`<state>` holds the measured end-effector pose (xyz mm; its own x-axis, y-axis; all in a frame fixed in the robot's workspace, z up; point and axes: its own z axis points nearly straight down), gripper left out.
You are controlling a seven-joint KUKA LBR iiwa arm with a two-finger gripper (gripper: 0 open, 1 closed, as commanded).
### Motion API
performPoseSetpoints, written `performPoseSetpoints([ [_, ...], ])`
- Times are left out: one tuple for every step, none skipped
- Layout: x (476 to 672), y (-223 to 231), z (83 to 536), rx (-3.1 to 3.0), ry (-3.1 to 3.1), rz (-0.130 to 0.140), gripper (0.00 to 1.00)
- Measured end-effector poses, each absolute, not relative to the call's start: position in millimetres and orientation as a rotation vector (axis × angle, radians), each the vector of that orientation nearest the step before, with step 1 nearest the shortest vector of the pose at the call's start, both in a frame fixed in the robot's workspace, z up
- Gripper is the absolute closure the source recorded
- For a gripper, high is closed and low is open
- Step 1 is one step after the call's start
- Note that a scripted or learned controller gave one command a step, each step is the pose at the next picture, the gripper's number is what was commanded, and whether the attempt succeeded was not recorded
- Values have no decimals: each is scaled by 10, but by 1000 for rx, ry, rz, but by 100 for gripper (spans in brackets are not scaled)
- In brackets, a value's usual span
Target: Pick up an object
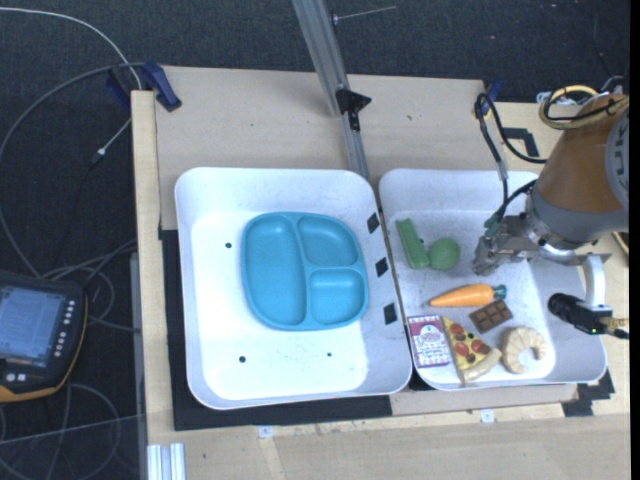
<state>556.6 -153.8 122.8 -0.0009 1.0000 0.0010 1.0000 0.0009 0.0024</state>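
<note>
Carrot [465,295] lies just below the gripper [487,255], not held. I cannot tell how the gripper is set. It looks light, hard and smooth, so grab its fat middle.

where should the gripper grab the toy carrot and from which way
Grip the carrot across the thick middle of its orange body, coming straight down from above. It lies flat, long axis running left to right, so the fingers would close across its narrow width. The green ball and chocolate piece sit apart from it, leaving finger room.
</note>
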Motion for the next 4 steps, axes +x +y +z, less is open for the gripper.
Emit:
performPoseSetpoints([
  [5613,-1453,1829,2214,2220,7,100],
  [5652,-1463,2477,2213,2218,8,100],
  [5662,-1461,2662,2217,2220,4,100],
  [5498,-906,2686,2218,2231,2,100],
])
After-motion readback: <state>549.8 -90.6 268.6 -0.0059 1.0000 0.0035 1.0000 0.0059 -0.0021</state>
